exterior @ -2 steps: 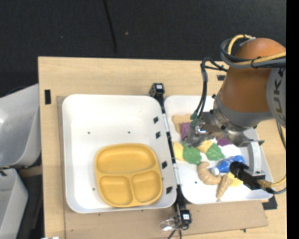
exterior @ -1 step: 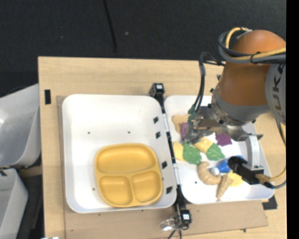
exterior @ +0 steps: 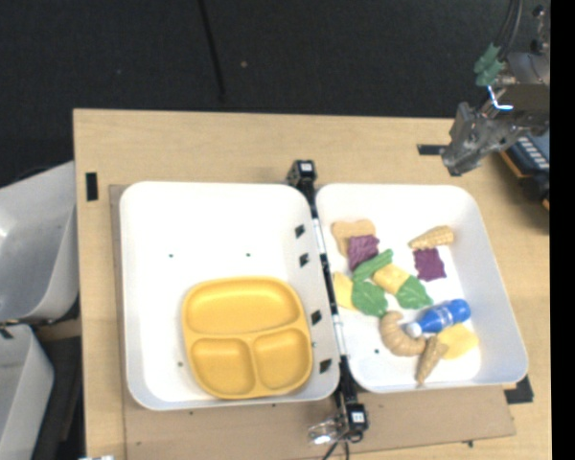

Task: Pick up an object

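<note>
We look down at a slant from above the tabletop (exterior: 220, 142) (fixed, fairly far), both bins (exterior: 144, 257) framed.

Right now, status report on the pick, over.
Gripper above bench, beyond the right bin. Toy food pile untouched in right bin. Yellow tray in left bin.

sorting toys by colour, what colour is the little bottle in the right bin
Blue with a white cap: the bottle lies on its side among the toys in the camera view.

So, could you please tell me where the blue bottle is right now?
The blue bottle lies in the right bin, near its front, beside the tan croissant.
</note>
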You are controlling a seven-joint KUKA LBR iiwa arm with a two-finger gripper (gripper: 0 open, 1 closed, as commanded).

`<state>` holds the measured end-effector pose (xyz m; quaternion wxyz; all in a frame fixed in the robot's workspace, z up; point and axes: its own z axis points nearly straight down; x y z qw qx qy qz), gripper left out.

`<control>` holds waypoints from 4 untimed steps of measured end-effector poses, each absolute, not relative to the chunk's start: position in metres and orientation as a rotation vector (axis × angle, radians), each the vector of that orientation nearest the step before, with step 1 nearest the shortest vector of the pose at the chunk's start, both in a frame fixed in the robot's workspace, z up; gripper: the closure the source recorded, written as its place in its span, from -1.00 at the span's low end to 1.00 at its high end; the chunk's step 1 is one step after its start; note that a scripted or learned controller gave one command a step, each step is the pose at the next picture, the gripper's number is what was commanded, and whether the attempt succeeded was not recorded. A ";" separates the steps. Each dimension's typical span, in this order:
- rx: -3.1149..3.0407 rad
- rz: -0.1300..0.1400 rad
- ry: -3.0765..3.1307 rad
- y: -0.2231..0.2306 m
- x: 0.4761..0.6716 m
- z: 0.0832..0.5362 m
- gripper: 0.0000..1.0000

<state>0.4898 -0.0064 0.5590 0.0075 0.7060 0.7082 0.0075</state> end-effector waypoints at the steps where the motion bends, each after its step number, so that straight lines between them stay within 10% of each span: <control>1: 2.230 -0.006 2.207 -0.135 0.533 0.527 1.00; 2: 2.220 -0.012 2.235 -0.105 0.616 0.349 1.00; 3: 2.220 0.001 2.215 -0.109 0.588 0.104 1.00; 4: 2.222 0.014 2.229 0.002 0.596 0.171 1.00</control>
